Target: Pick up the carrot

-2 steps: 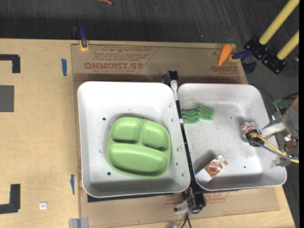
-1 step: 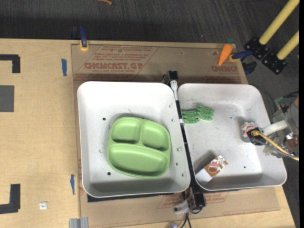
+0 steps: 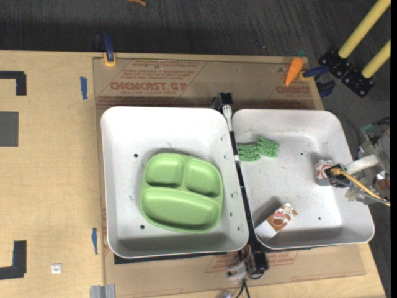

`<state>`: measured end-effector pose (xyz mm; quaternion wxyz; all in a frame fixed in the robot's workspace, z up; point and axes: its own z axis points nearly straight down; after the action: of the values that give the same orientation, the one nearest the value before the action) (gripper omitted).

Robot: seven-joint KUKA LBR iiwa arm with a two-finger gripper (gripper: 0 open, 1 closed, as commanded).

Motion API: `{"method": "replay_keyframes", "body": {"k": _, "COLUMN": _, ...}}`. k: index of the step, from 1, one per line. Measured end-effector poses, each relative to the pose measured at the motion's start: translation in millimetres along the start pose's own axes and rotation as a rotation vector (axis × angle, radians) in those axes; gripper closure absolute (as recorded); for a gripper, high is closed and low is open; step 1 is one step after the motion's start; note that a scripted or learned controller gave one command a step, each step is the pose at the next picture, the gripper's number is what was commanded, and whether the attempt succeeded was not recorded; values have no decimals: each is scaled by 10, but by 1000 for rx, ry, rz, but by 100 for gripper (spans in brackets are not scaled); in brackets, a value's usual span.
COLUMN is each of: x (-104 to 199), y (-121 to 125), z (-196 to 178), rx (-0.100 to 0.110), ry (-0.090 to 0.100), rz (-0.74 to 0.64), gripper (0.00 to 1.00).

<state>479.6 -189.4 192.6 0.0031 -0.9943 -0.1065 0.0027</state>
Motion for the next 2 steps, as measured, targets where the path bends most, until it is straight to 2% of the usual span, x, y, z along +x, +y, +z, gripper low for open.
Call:
{"method": "replay_keyframes", "body": {"k": 1, "x": 893, "y": -697, "z": -242, "rx": -4, "ry": 3, "rz": 10, "gripper": 100}}
{"method": "replay_keyframes", "body": {"k": 2, "x": 778, "y": 307, "z": -152, "rx": -7, "ry": 3, "rz": -63, "gripper": 100}}
